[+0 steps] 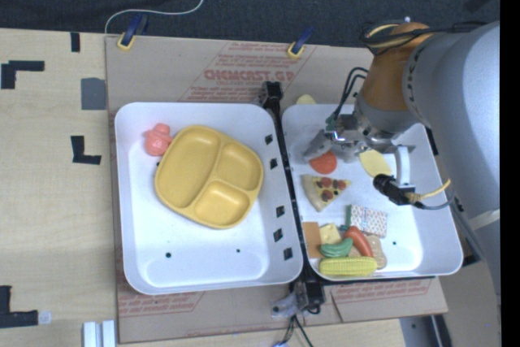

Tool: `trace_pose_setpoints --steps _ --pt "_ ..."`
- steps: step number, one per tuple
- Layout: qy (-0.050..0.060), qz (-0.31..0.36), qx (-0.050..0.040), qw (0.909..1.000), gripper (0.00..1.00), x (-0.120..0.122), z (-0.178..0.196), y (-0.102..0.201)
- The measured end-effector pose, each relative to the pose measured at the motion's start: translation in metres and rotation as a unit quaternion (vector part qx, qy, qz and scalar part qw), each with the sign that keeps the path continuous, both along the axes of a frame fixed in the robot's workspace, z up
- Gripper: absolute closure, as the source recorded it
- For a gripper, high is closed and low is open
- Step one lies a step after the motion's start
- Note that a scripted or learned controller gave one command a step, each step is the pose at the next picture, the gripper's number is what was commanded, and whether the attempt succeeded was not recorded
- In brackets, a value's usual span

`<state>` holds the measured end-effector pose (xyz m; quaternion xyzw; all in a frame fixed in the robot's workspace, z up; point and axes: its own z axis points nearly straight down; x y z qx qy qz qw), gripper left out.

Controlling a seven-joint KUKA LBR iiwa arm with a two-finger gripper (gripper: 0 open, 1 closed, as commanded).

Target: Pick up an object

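Over right bin (pixel 431 252) | gripper (pixel 327 144) fingers: cannot tell | pizza slice (pixel 325 190) tip points bottom-left, axis diagonal

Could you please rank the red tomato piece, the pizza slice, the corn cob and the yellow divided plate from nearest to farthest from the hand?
From the hand:
1. Red tomato piece, right bin, just below the hand.
2. Pizza slice, right bin, a little farther down.
3. Corn cob, right bin's near edge.
4. Yellow divided plate, left bin; its centre is about as far as the corn, too close to call.
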<state>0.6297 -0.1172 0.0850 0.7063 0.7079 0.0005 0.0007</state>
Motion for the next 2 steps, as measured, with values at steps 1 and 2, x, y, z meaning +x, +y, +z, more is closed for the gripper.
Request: trace_pose_setpoints --steps 1,2 --pt "0.0 0.0 0.0001 1.0 1.0 -0.001 0.01 0.001" --pt "-0.001 0.002 0.0015 1.0 1.0 -0.025 0.105 0.069"
